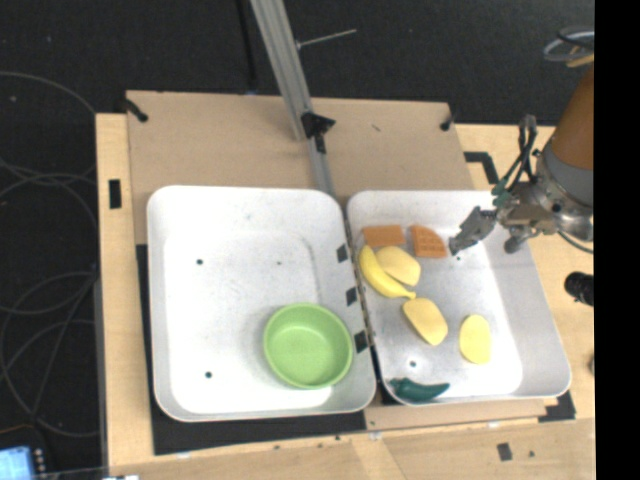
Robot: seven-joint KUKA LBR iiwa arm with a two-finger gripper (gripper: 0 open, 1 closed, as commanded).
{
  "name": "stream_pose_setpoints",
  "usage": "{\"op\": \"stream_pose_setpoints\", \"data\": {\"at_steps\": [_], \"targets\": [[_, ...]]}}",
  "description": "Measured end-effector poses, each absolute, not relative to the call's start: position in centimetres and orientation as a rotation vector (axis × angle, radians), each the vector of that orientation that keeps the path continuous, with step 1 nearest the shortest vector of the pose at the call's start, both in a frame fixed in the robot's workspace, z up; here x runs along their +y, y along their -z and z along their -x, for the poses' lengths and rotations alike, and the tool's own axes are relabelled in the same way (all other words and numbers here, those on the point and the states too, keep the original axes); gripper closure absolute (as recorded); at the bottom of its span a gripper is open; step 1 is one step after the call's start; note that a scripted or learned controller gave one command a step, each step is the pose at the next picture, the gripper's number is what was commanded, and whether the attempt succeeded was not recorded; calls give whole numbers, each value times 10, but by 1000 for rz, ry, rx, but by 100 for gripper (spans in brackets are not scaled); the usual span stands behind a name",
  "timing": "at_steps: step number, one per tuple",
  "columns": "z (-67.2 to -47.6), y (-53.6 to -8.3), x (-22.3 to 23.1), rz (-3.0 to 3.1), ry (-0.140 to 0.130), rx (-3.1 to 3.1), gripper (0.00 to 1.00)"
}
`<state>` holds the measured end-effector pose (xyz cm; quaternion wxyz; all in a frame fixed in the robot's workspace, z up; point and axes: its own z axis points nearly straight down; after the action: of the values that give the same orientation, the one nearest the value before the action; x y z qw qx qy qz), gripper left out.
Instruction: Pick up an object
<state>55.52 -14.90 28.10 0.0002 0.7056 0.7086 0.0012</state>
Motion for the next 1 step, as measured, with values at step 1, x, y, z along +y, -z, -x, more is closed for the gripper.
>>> {"op": "stream_pose_setpoints", "data": {"at_steps": [1], "targets": [[-555,-281,-149,-2217,-4,2225,0]]}}
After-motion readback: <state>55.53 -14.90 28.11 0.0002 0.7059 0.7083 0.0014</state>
